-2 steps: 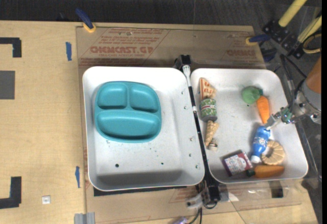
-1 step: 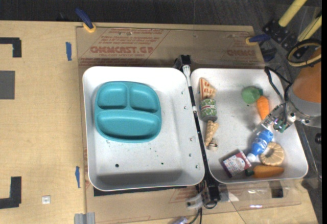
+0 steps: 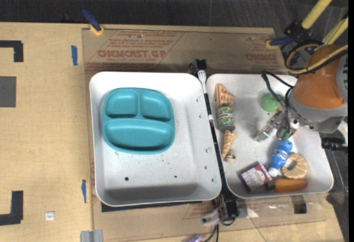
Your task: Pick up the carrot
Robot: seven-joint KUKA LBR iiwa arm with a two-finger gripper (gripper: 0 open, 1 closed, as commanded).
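The carrot is orange with a small green top and lies flat along the front edge of the right bin, just in front of a tan bagel. My gripper hangs over the middle of that bin, up and to the left of the carrot and well apart from it. Its metal fingers point down to the left. They stand open with nothing between them. The orange band of the arm sits above it to the right.
Around the carrot lie a blue bottle and a purple packet. Further back are a green ball, a pizza slice, a green can and a cone. The left bin holds a teal divided plate.
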